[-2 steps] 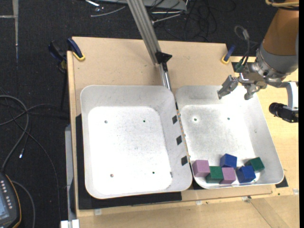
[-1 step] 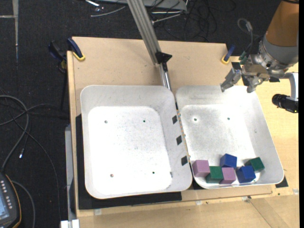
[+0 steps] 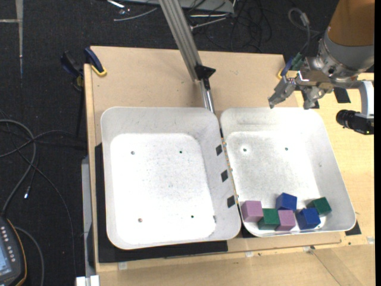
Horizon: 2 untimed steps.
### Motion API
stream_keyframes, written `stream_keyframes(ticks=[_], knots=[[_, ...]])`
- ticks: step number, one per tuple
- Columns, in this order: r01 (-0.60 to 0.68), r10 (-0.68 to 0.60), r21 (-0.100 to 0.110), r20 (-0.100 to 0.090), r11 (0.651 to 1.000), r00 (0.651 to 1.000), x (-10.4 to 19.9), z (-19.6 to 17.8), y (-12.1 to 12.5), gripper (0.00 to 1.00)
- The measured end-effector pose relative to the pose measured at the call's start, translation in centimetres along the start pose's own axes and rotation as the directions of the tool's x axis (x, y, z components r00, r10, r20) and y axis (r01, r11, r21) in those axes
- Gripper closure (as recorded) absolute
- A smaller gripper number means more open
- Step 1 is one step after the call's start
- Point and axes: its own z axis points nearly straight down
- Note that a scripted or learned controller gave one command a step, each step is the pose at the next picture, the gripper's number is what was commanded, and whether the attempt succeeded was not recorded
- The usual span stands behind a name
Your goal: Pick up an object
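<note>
White plastic makes up 2 shallow bins sitting side by side on a tan wooden tabletop (image 3: 155, 79). The left bin (image 3: 119, 130) has a speckled floor with a few small dark dots. The right bin (image 3: 309, 136) holds 6 small blocks bunched along its near edge, toward the right corner. A purple block (image 3: 252, 210) lies furthest left of the group, just beside a dark green block (image 3: 270, 218). Next to that sits a second purple block (image 3: 286, 220), and a blue block (image 3: 286, 202) stands just behind these 2. Another blue block (image 3: 308, 217) rests to the right, touching or nearly touching a second green block (image 3: 322, 205) closest to the bin's right wall. The grey arm with its orange band (image 3: 352, 11) enters from the upper right, and the tool (image 3: 294, 99) hangs over the far edge of the right bin, well apart from the blocks. Its 2 fingers point downward and stand spread apart, with nothing between them. A slanted metal rail (image 3: 181, 31) runs from the top of the view down to the gap between the bins. 3 small black tabs (image 3: 225, 175) line the seam between the bins. Dark carpet with loose cables (image 3: 36, 142) surrounds the tabletop on the left.
</note>
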Motion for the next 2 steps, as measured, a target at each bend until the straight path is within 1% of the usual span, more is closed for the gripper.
stream_keyframes(ticks=[1, 2], knots=[[-0.011, 0.011, 0.012, 0.001, 1.0, 1.0, -4.4, 9.9, 4.7, 0.0], [-0.003, 0.003, 0.001, 0.001, 1.0, 1.0, -2.7, 6.5, 4.9, 0.0]])
